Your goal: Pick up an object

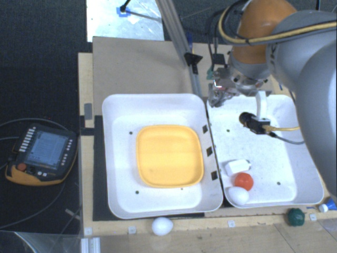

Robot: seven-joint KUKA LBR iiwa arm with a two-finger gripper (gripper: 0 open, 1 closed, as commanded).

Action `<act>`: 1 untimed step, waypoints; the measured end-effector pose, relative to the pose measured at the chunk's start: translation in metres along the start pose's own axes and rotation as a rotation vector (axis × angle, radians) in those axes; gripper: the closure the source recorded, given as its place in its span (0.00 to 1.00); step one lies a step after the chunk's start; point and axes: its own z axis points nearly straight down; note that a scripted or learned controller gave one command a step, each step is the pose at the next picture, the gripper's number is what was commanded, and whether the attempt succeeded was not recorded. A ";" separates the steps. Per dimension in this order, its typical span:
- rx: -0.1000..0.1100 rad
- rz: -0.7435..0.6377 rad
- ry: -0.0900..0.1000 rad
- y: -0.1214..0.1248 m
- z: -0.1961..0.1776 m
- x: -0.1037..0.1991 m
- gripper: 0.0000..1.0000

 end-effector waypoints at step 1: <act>-0.001 0.001 0.000 -0.002 -0.014 0.047 1.00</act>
